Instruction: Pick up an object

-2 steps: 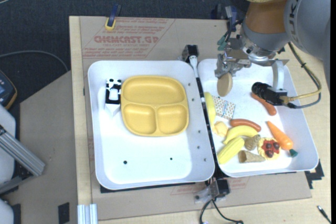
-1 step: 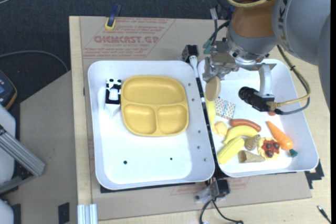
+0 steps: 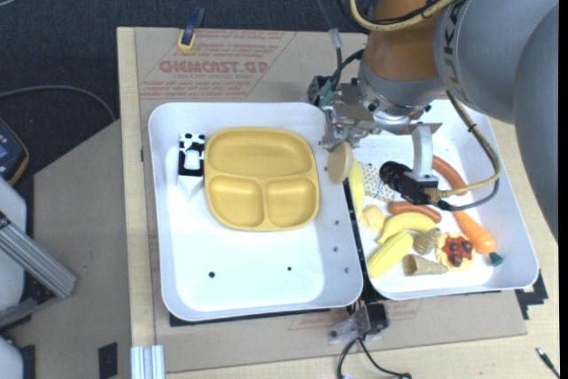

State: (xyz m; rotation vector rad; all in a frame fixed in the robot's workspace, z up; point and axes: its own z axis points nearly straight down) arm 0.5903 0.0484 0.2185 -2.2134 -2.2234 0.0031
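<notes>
A bench [image 3: 133, 191] covered by a printed cardboard sheet [image 3: 222, 58] is shown against dark carpet, with two shallow white bins set side by side on it. A small yellow clamp [image 3: 188, 35] is seen at the far edge of the sheet.

The left bin [image 3: 161, 217] is occupied by a yellow divided plate [image 3: 262, 177], placed toward its far edge. A small black-and-white item [image 3: 190, 155] is seen just beside the plate, near the bin's far left corner.

The right bin [image 3: 516, 255] is filled with toy food, grouped toward its near edge: a banana [image 3: 389, 248], a sausage [image 3: 413, 210], a carrot [image 3: 477, 231], a cone [image 3: 422, 264] and red berries [image 3: 457, 248].

The gripper [image 3: 340, 130] is positioned over the shared wall between the two bins, near their far edges. A tan oval piece [image 3: 337, 162] is seen directly below it, at that same wall. Whether the gripper is spread or closed, and whether the piece is gripped, cannot be told.
</notes>
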